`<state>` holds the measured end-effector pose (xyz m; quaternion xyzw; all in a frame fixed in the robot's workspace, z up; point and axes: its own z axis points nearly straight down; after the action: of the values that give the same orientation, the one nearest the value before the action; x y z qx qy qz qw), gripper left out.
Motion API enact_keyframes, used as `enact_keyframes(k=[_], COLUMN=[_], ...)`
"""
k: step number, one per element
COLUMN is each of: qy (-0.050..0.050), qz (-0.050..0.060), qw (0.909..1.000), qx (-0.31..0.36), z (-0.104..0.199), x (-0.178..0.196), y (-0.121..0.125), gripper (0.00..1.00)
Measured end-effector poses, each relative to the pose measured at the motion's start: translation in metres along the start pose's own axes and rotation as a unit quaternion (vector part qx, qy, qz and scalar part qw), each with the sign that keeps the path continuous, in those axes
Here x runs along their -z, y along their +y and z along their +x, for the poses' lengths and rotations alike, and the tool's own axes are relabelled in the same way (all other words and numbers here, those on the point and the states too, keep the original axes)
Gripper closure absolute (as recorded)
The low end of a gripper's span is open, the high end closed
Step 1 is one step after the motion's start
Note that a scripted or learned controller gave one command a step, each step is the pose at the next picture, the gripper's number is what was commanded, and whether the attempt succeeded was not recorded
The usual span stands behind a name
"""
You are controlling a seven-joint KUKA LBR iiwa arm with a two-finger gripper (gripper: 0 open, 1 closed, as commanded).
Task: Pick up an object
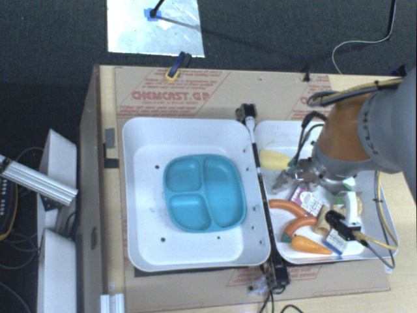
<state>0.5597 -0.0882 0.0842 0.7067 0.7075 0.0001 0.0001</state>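
Observation:
My gripper (287,177) hangs low over the left part of the right bin (281,134), with the grey arm and its orange band reaching in from the right. A pale yellow piece (274,158) lies just above and left of it. A pink and maroon packet (307,199) sits just below and right of it. Nearer the front lie an orange sausage-like piece (285,207), a second curved one (299,225) and a carrot (311,244). I see nothing held in the gripper.
The left bin (148,142) holds a blue divided plate (203,193). A small blue and white box (334,242) and a white piece (352,205) lie at the right bin's front right. A divider rail (256,168) runs between the bins.

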Motion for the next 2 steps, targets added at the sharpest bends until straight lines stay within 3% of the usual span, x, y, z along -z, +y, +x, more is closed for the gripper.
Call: enact_keyframes(k=[1,2], qy=[0.0,0.0], qz=[0.0,-0.001], qw=[1.0,1.0], qx=[0.0,0.001], z=[0.001,-0.018], x=[0.0,0.001], y=[-0.028,0.029], gripper=[0.0,0.0])
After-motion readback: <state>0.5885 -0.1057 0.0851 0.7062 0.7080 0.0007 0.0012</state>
